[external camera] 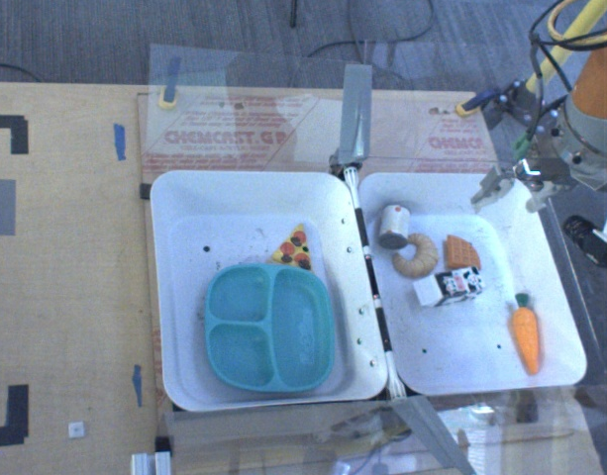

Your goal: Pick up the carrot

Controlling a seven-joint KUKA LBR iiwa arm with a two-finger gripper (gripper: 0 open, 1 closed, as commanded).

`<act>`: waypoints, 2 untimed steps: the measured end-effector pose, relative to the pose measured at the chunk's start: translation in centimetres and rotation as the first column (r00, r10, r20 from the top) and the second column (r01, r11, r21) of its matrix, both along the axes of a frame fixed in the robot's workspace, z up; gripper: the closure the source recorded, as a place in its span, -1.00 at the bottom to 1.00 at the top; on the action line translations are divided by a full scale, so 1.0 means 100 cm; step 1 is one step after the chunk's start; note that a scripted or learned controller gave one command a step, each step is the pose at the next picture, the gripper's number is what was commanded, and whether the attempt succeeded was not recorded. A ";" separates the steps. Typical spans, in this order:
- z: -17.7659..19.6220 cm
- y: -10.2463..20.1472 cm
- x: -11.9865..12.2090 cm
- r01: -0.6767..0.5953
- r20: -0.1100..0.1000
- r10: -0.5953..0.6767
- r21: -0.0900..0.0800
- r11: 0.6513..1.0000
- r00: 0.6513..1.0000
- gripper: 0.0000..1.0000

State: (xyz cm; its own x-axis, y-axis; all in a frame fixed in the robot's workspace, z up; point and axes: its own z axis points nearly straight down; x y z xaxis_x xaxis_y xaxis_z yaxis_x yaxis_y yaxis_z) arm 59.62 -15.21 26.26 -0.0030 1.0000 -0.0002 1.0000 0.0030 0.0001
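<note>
Carrot lies near the right bin's right wall, green top pointing away. Gripper hangs open above the far edge, well apart; it should come down astride the narrow body. One carrot, one croissant, one can, one blue tray.
</note>
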 end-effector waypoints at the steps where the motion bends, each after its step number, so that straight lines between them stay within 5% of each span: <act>1: -0.116 -0.046 -0.043 0.210 0.000 -0.210 0.000 0.978 0.978 -1.00; 2: -0.145 -0.040 -0.080 0.266 0.041 -0.266 0.003 0.964 0.963 -1.00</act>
State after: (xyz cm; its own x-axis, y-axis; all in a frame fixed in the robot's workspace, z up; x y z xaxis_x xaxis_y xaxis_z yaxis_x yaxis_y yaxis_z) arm 51.64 -19.23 11.73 0.2634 0.9647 0.0024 0.9638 -0.2633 0.0411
